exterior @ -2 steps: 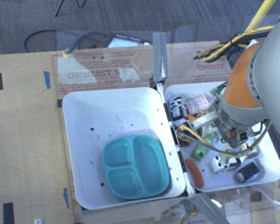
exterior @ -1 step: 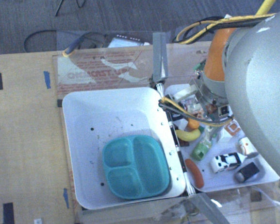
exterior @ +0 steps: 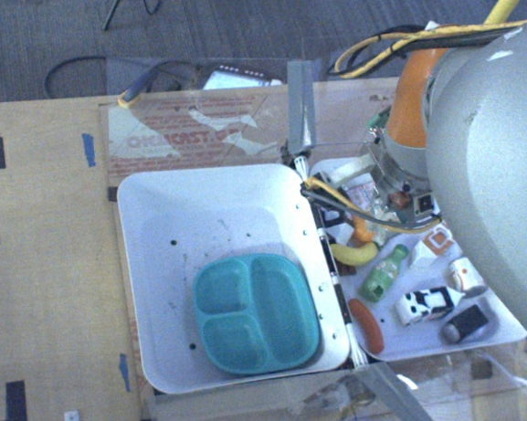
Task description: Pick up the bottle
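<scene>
The bottle (exterior: 384,272) is small, green and translucent. It lies on its side near the middle of the right bin (exterior: 507,326), tilted up to the right. The arm's grey body and orange band cover the bin's far right part. My gripper (exterior: 396,204) hangs over the back of the right bin, above and a little right of the bottle and apart from it. Cables and clutter hide its tips.
Around the bottle lie a banana (exterior: 352,253), a red sausage (exterior: 369,324), a white and black toy car (exterior: 425,304), a dark grey cylinder (exterior: 466,322) and a small orange ball (exterior: 364,233). The left bin (exterior: 155,224) holds a teal divided plate (exterior: 254,314).
</scene>
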Controlling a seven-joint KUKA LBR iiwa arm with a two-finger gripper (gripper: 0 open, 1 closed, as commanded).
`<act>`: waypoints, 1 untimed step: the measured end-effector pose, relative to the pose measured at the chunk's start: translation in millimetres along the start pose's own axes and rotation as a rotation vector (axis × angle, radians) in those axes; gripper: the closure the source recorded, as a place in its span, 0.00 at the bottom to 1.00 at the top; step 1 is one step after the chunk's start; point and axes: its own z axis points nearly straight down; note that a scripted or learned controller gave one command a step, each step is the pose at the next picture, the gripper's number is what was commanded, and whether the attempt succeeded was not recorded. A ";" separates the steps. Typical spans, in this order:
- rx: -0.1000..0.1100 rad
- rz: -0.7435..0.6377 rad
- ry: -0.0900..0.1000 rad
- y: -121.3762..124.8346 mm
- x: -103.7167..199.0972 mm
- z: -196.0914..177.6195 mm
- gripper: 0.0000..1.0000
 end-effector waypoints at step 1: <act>0.000 0.000 0.000 0.0 0.0 0.1 0.00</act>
